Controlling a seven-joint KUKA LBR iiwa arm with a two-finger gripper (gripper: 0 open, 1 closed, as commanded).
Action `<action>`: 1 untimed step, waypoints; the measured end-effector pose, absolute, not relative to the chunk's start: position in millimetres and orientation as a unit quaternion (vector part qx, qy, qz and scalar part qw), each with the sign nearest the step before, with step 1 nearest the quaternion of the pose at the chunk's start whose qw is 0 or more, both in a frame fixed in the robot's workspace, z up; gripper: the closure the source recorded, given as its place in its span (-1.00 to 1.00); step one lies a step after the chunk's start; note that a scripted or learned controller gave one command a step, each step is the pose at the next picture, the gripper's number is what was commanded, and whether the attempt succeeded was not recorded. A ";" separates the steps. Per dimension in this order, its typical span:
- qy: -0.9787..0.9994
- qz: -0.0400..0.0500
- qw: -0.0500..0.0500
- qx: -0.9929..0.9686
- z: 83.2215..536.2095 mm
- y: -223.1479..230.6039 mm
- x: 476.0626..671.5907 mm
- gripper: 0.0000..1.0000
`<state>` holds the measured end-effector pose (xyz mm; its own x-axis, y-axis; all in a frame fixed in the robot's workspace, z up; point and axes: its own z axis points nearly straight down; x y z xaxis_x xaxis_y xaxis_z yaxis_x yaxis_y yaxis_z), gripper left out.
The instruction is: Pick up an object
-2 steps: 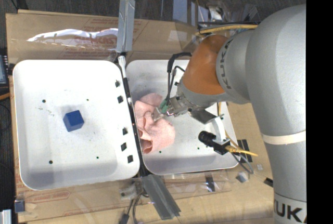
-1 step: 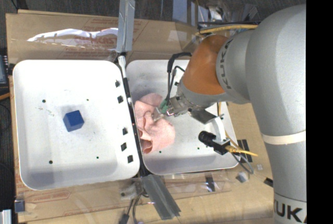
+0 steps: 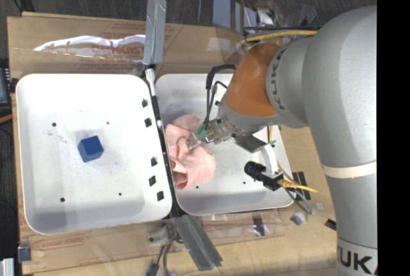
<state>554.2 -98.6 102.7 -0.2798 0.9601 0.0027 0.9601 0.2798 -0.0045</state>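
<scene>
The pincer (image 3: pixel 197 138) is pressing down on a pink cloth (image 3: pixel 189 154) lying at the left side of the right bin (image 3: pixel 224 201); its width cannot be told. Grasping seems underway; next, closing firmly and lifting straight up.
</scene>
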 end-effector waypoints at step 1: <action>-0.800 0.001 0.002 -0.600 102.7 -98.6 554.2 -1.00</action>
<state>554.2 -98.6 102.7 -0.2798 0.9601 0.0027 0.9601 0.2798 -0.0045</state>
